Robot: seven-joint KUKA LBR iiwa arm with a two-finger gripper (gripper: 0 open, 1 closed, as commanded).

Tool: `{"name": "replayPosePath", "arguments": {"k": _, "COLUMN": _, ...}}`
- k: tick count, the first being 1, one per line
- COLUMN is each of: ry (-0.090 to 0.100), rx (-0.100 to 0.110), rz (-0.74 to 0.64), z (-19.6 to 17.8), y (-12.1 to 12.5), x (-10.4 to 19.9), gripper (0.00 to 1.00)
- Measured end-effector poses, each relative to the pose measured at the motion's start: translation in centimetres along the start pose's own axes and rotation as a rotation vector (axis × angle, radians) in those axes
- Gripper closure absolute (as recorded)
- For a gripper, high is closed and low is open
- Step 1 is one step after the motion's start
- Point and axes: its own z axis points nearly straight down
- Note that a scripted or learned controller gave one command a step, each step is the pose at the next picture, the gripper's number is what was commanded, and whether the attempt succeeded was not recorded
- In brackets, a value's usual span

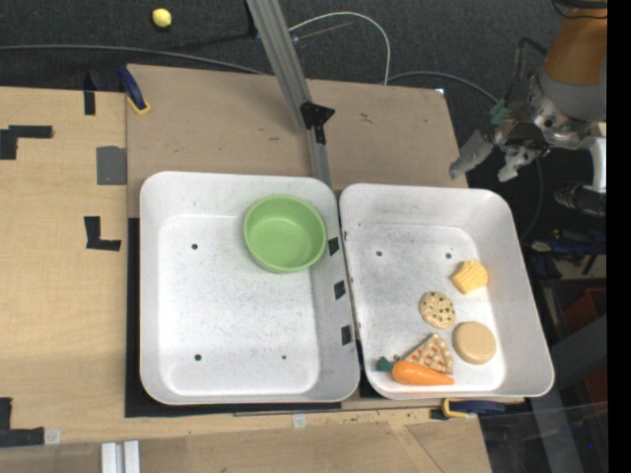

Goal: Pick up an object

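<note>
The right bin point(394, 215) holds several toy foods near its front right: a yellow corn piece point(470, 277), a speckled cookie point(437, 308), a tan round disc point(474, 343), a pizza slice point(432, 351) and an orange carrot point(419, 372). A green bowl point(285, 233) stands upright at the back of the left bin point(197, 294). My gripper point(489, 162) hangs beyond the far right corner of the right bin, well away from the foods. It is open, with its two fingers spread and nothing between them.
A grey pole point(281, 47) slants down from the top to a clamp at the bins' shared back edge. Cables loop over the brown board behind the bins. A small yellow ball point(162, 17) lies on the dark floor, top left.
</note>
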Motion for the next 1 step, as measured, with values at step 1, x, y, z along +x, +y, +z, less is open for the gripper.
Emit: {"name": "replayPosePath", "arguments": {"k": 1, "ry": 0.000, "rx": 0.000, "rz": 0.000, "z": 0.00, "y": -0.01, "x": -0.01, "gripper": 0.00}}
